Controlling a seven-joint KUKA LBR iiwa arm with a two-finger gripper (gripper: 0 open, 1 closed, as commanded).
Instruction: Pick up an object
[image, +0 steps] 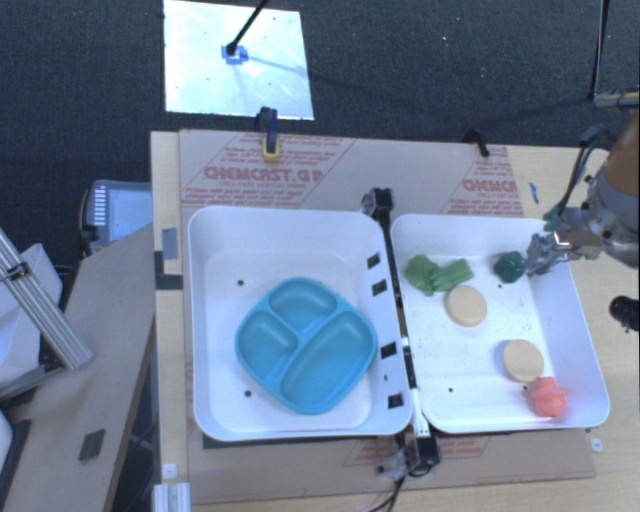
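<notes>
The right bin (570, 300) holds a light green piece (436, 274), a dark green piece (509, 267), two tan round discs (466, 305) (522, 359) and a pink-red piece (546, 397). My gripper (543, 252) hangs at the bin's upper right edge, just right of the dark green piece and close to it. I see nothing between its fingers.
The left bin (215, 250) holds a blue divided plate (305, 343). A black divider with clips (390, 300) runs between the bins. Cardboard (300, 170) lies under both bins. The arm's wrist (615, 200) stands at the right edge.
</notes>
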